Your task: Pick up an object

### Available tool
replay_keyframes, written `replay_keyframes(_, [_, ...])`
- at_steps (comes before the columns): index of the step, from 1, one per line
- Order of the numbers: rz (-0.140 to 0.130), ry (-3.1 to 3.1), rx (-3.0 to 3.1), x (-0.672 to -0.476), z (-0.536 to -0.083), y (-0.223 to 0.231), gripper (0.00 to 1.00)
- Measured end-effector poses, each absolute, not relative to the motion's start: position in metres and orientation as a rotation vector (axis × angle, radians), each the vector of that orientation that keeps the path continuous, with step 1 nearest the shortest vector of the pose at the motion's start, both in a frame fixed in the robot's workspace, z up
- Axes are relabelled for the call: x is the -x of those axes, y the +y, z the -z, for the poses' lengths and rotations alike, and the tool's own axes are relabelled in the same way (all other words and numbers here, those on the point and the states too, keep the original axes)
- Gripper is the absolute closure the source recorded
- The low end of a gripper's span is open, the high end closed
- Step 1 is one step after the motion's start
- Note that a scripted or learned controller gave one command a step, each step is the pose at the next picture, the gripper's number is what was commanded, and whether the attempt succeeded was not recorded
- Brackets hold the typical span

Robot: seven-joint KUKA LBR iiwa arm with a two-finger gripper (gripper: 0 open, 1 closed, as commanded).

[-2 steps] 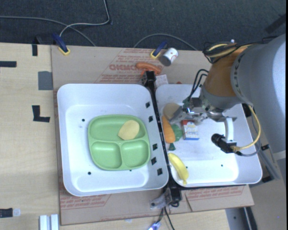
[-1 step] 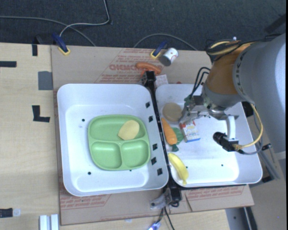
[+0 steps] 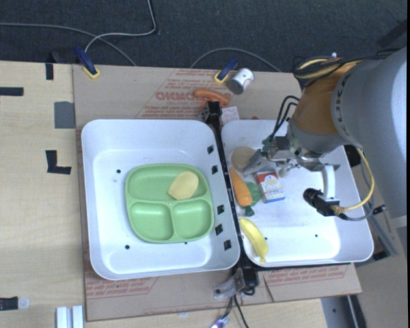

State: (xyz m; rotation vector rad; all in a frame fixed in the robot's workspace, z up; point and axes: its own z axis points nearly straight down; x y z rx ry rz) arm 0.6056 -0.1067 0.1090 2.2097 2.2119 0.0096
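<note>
White plastic bins sit side by side on the bench, and the arm [image 3: 355, 108] reaches into the right bin [image 3: 342, 244] from its right edge. The gripper [image 3: 270, 157] hangs low over the upper left part of that bin; whether it is spread or pressed together cannot be told, since the wrist hides it from above.

Just below the gripper lies a small carton [image 3: 270, 186], red on top and pale at its lower end, its long axis running roughly from the bin's far edge toward its near edge, slightly tilted. Touching its left side is a green item [image 3: 253, 195], and beside that an orange carrot [image 3: 241, 190] lies along the bin's left wall, pointing up and down the bin. A grey-tan rounded object [image 3: 242, 158] rests near the far left corner, just left of the gripper. A yellow banana [image 3: 253, 238] lies at the near left corner, its long axis slanting toward the near edge.

In the left bin [image 3: 102, 183] a green divided plate [image 3: 167, 202] holds a yellow lump [image 3: 184, 185] in its upper right compartment.
</note>
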Motion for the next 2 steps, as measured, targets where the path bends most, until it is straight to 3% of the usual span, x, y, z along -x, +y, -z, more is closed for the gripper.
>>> replay_keyframes(1, [0.002, 2.211, -2.216, -0.5977, -0.0870, -0.1047, 0.00])
replay_keyframes(2, [0.001, 2.216, -2.216, -0.5977, -0.0962, -0.1028, 1.00])
